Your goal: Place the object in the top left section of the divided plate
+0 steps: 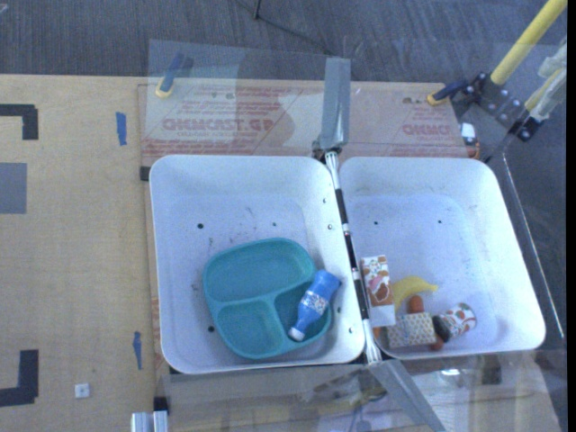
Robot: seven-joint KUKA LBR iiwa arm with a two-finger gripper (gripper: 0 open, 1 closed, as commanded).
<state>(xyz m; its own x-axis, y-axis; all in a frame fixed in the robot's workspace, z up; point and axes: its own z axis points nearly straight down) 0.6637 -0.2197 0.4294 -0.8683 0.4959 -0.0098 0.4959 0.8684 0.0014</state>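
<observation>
Bottle (314, 305): a small blue bottle with a white cap lies on its side in the teal divided plate (236, 282), which sits in the left bin (180, 196).
Where on the plate: the bottle rests across the plate's right-hand section, its blue base up near the plate's right rim and its white cap down toward the lower edge.
Long axis: slanted, running from upper right (base) to lower left (cap); a grasp would best close across that line, near the labelled middle.
Goal section: the large top left section of the plate lies up and to the left of the bottle, close by, with a raised divider between the two.
Claw: I cannot tell its state or what it has hold of, if anything; nothing is gripping the bottle.
Direction of approach: the arm works from the right, so by my judgement it must cross the right bin (468, 196) and the wall between the bins to reach the bottle.
Other things: a box, a yellow banana-like toy (415, 287) and some small items lie in the right bin's lower part, well apart from the plate.
Task stage: the bottle appears not yet placed.
</observation>
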